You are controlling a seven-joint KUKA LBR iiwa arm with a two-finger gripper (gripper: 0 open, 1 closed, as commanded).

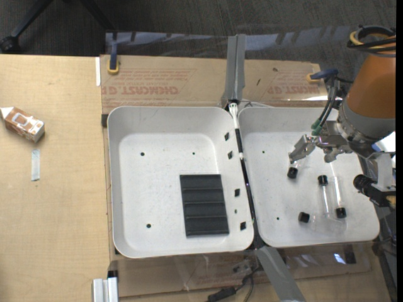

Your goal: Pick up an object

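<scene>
- The two-finger gripper (311, 155) hangs over the right shallow white plastic bin (271, 222), fingers spread wide with nothing between them; one black-tipped finger (292, 172) points down toward the bin floor
- A clear plastic tube with black caps at both ends (330, 197) lies flat on that floor, just right of and nearer the camera than the fingers, apart from them
- A ribbed black rectangular block (204, 204) lies in the left white bin (126, 187)

Reaching in from the right edge, grey arm (378, 115) with orange band uppermost, wrist angled down and leftward. Pincer (307, 158) extended toward the left, two fingers spread apart, nothing visible between them, tips lowered close to the floor of the right-hand bin.
</scene>
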